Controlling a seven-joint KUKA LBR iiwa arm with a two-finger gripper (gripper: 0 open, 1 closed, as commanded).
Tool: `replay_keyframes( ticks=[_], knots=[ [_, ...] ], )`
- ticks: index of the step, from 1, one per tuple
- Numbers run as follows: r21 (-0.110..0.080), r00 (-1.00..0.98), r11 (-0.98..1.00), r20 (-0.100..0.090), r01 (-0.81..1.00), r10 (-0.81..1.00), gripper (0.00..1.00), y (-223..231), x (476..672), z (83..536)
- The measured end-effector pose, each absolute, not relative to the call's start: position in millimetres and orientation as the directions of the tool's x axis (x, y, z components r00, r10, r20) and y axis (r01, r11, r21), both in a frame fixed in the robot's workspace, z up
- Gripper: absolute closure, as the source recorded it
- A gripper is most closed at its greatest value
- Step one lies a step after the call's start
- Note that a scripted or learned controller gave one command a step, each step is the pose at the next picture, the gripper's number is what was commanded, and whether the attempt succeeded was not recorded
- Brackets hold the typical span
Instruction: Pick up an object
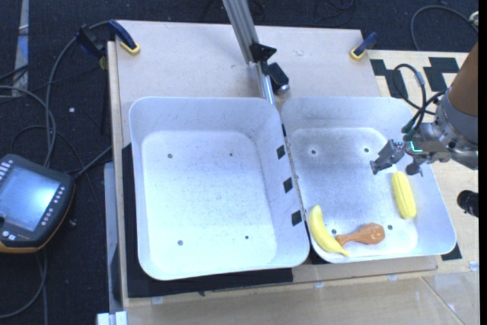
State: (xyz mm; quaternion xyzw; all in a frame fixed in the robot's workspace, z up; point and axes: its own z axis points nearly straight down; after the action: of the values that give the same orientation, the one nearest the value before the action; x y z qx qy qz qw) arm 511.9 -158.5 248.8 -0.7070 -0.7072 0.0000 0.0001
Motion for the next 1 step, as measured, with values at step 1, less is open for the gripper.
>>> replay_keyframes(
  ticks=[1],
  knots=[
    [0.000,0.000,0.000,0.000,1.000,1.000,0.00,-158.5,511.9,248.8]
  ],
)
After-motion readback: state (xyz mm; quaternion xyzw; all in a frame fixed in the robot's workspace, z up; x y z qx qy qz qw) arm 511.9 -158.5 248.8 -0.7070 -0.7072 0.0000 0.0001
